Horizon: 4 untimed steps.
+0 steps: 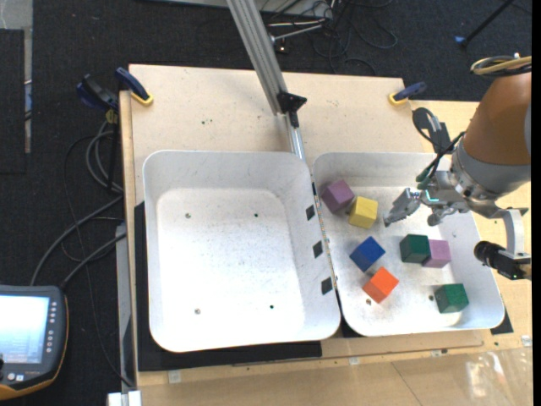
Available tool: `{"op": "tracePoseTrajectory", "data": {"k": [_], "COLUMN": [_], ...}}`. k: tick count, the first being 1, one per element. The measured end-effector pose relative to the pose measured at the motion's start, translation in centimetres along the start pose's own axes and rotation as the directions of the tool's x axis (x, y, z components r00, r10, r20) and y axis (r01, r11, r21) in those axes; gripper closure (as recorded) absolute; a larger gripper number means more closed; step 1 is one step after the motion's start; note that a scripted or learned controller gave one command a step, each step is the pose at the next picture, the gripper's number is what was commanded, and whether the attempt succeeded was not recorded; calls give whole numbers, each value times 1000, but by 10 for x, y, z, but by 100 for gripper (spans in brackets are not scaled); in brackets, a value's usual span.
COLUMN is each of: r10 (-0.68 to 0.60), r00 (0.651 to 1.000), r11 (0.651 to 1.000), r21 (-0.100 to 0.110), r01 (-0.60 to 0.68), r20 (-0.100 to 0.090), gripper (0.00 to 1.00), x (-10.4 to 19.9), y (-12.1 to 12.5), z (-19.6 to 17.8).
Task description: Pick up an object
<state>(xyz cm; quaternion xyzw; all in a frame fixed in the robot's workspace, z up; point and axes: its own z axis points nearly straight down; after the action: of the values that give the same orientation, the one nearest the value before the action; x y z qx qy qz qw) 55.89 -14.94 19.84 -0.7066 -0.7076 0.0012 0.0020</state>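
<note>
Over the right bin [473, 315] the gripper [416, 208] hovers, fingers spread wide, nothing between them. Approach step, I'd say. Yellow cube [364, 212] sits just left of it; next comes lining up and descending.

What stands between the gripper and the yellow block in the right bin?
Nothing visible. The gripper hangs just right of the yellow block, with bare bin floor between them. The purple block touches the yellow one on its far-left side.
</note>
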Motion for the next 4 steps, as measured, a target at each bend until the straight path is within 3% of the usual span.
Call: {"op": "tracePoseTrajectory", "data": {"k": [1, 2, 3, 4], "r10": [1, 3, 0, 2], "r00": [1000, 1000, 1000, 1000], "r11": [1000, 1000, 1000, 1000], "r21": [-5, 1, -29, -29], "r01": [-1, -3, 1, -2], "r20": [1, 0, 10, 11], "gripper": [0, 0, 0, 100], "x": [0, -1, -3, -3], "y": [1, -10, -3, -3], "z": [-2, 51, 75, 67]}}
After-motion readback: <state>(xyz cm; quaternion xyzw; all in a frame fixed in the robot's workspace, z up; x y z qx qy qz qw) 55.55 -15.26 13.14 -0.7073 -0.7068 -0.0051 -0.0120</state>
